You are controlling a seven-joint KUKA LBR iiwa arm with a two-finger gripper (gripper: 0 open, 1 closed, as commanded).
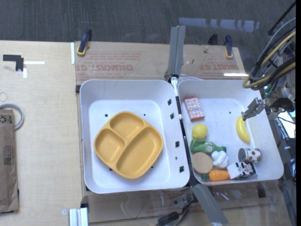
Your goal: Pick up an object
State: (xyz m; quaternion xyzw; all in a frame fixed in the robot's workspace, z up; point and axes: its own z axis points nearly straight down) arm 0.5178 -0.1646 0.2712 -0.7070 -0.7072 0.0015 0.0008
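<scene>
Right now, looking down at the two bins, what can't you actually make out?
- Gripper, camera view: too small and blurred to tell open or shut.
- Arm: cut off by the right edge.
- Carton lettering: too small to read.
- Green toy: partly covered by the tan disc and white toy.

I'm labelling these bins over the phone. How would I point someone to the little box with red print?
Look in the right-hand white bin, along its left wall. The red-printed box lies nearest the far end, just beyond the yellow ball. It is the only flat rectangular thing among rounded toy foods.
</scene>
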